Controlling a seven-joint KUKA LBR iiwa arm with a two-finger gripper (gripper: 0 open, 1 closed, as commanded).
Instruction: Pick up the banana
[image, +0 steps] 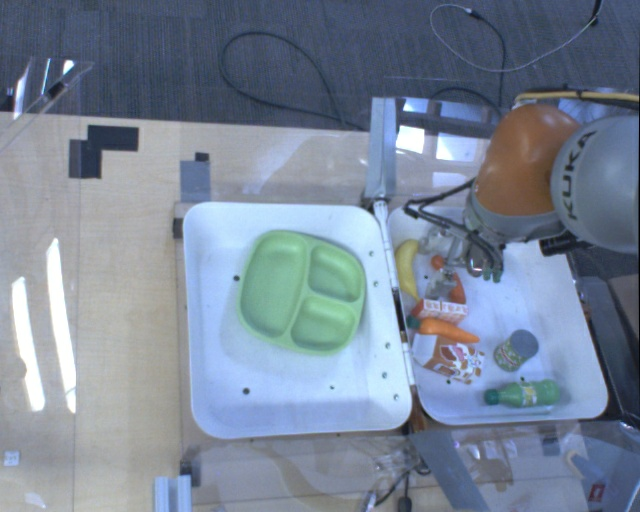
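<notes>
Reaching in from three o'clock, the grey arm (600, 180) with its orange band (525, 160) hangs over the upper part of the right bin (585, 330). Its gripper (458, 262) sits low over that bin's upper left area, amid dark cabling and metal parts; whether it is released or clenched cannot be told from this slant, and nothing can be made out in its grasp.

The banana (406, 268) lies in the right bin against the left wall, at about nine o'clock from the gripper and just beside it, running roughly from twelve to six o'clock. At six o'clock from the gripper a cluster of things crowds together: a small red-and-white carton (443, 303), then a carrot (448, 328) lying across, then an orange-and-white packet (455, 360) below it. Further toward four o'clock stands a small can (516, 350), seen from its top, and near the bin's lower edge a green bottle (522, 394) lies on its side with its cap pointing to three o'clock.

The left bin (215, 390) holds a green divided plate (300, 292) with one large compartment and two smaller ones, set a little toward the bin's upper right. Both bins rest on the pale wooden tabletop (90, 330), touching along their shared edge.
</notes>
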